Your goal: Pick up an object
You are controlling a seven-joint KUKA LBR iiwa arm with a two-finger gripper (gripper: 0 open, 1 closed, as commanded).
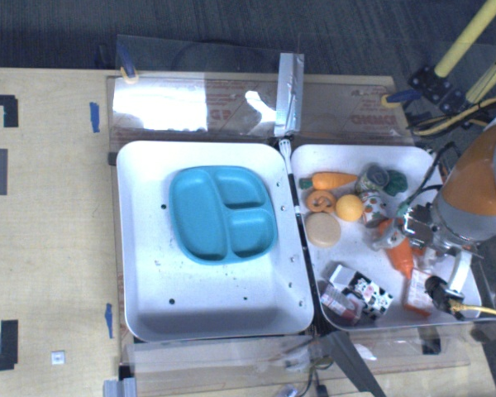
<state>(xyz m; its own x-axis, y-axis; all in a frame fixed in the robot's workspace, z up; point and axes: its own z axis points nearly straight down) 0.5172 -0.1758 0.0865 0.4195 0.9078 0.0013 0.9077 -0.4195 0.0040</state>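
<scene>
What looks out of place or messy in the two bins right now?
Nothing looks spilled or broken. The left bin holds a blue divided tray lying flat, slightly skewed to the bin's edges. The right bin is a jumble: carrot, yellow ball and tan round piece crowd together.

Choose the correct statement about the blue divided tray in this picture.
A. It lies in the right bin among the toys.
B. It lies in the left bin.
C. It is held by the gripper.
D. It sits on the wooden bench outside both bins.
B: the blue divided tray lies flat in the left bin, apart from the cluttered right bin.
</scene>
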